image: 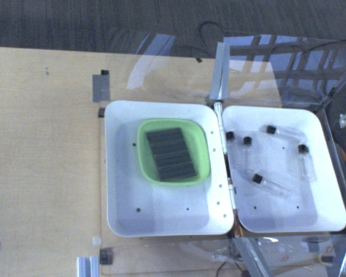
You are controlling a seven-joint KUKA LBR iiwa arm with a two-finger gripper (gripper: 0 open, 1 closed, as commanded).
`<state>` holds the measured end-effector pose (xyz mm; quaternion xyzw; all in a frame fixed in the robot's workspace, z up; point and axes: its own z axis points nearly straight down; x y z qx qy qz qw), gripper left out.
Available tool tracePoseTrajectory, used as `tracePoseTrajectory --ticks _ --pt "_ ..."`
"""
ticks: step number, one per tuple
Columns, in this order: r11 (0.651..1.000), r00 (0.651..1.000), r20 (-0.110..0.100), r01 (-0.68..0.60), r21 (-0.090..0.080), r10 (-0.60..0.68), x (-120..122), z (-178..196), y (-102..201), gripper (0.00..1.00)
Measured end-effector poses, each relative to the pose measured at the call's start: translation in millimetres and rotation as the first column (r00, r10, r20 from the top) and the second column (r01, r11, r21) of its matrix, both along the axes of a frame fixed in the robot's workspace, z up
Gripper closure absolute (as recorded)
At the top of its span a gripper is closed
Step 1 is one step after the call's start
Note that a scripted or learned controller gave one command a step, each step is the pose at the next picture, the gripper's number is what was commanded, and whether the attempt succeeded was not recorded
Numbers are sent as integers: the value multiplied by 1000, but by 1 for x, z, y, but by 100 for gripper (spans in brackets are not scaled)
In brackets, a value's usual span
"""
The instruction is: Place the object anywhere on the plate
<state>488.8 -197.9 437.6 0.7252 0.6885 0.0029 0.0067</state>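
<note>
Green plate [203, 154] in the left bin [161, 206], the one farther from the arm's side, has the dark ribbed block [171, 153] lying flat on it. Placing looks done, I'd say. Can't tell the gripper's state; next it just needs to stay clear.

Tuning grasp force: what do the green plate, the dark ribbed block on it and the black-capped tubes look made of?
Green plate: likely plastic, smooth and evenly coloured, soft sheen. Dark ribbed block: matte, grooved; rubber or plastic, hard to tell. Black-capped tubes in the right bin: clear bodies, glass or clear plastic; caps look opaque plastic.
</note>
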Motion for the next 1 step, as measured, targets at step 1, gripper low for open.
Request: tracePoseTrajectory --ticks 1 --pt "996 996 -1 94 2 -94 0 -1 -6 0"
